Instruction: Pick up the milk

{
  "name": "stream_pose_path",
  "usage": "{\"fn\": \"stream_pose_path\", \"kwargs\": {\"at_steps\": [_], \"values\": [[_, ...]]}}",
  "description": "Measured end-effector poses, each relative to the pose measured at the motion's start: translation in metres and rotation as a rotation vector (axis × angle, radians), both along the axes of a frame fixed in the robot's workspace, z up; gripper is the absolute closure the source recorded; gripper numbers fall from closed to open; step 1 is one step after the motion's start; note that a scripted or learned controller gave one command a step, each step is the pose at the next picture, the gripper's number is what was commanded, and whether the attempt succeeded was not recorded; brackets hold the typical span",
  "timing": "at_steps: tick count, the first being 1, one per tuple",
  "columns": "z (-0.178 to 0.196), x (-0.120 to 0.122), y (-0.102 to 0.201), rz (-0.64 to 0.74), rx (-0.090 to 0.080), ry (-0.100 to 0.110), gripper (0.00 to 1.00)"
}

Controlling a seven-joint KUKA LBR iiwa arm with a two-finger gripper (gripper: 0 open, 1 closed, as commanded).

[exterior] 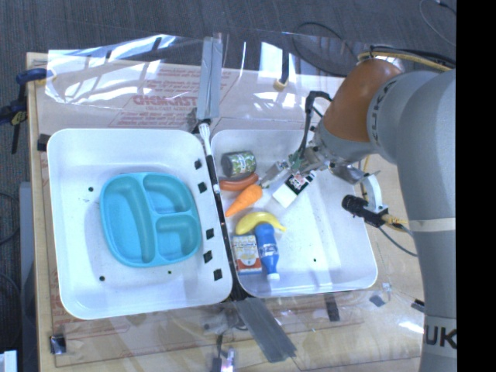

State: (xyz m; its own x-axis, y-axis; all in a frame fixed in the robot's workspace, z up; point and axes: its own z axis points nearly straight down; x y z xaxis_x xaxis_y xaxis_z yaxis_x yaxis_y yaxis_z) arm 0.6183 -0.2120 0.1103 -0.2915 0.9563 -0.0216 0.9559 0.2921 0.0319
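Tool (288,175) low in right white bin (349,266), finger state impossible to tell | small red-and-white milk carton (246,254) lying near bin's front-left corner, touching blue bottle (267,256), just below yellow banana (259,222) | orange carrot (243,198) beside green can (239,163) | turquoise divided tray (151,218) in left bin (70,177).

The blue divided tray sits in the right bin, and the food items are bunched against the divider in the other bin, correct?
Not quite. The camera view shows the blue divided tray in the left bin, not the right. The food items, among them the banana and carrot, are indeed bunched against the divider in the other bin, the right bin.
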Motion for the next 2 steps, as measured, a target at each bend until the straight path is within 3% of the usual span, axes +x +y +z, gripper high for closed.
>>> {"fn": "stream_pose_path", "kwargs": {"at_steps": [1, 2], "values": [[-0.0008, 0.0005, -0.0008, 0.092, -0.006, 0.003, 0.00], [-0.0012, -0.0038, 0.0004, -0.085, 0.005, 0.004, 0.00]]}}
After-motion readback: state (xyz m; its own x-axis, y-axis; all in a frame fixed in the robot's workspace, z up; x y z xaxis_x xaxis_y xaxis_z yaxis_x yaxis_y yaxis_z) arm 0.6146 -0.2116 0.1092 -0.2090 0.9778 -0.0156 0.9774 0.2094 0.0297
